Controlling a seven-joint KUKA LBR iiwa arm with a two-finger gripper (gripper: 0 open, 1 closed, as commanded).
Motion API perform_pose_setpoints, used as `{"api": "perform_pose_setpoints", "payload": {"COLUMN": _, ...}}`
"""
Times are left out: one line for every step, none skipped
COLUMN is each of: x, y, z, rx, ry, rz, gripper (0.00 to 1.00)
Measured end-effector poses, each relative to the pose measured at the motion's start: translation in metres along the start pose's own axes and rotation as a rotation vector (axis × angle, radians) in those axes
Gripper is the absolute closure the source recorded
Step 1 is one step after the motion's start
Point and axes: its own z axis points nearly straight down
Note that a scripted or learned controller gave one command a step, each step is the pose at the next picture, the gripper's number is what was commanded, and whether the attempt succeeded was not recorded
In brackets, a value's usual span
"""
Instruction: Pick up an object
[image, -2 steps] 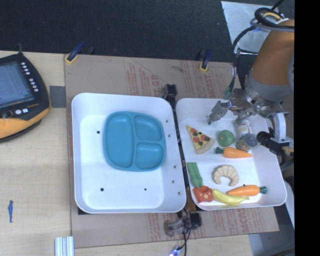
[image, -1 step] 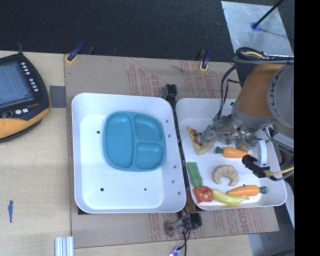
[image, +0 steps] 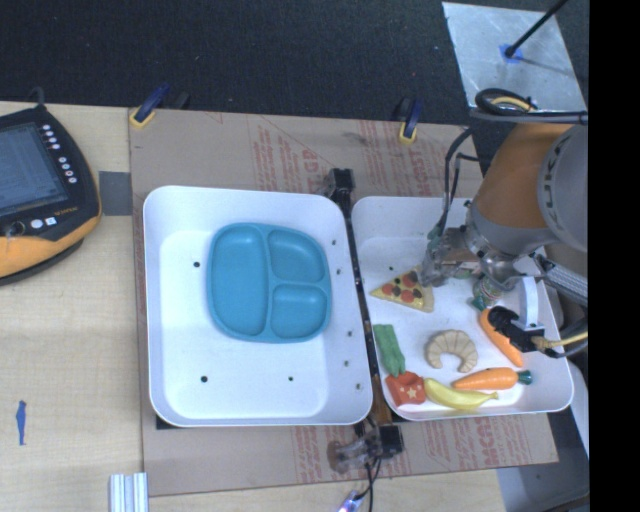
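Gripper, its grip impossible to tell, hangs in the right bin. The left bin holds one blue plate, open floor around. Crowding the right bin's near edge: two carrots, one banana, one croissant. One pizza slice lies beside the gripper.

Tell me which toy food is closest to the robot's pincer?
The pizza slice. It lies just left of the pincer, near the top of the right bin. The croissant, carrot and banana lie lower, nearer the bin's front edge.

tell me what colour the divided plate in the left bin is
Light blue; the divided plate shows clearly in the camera view.
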Motion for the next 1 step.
{"api": "perform_pose_setpoints", "payload": {"x": -0.0001, "y": -0.0001, "z": 0.0001, "rx": 0.0, "ry": 0.0, "rz": 0.0, "gripper": 0.0}}
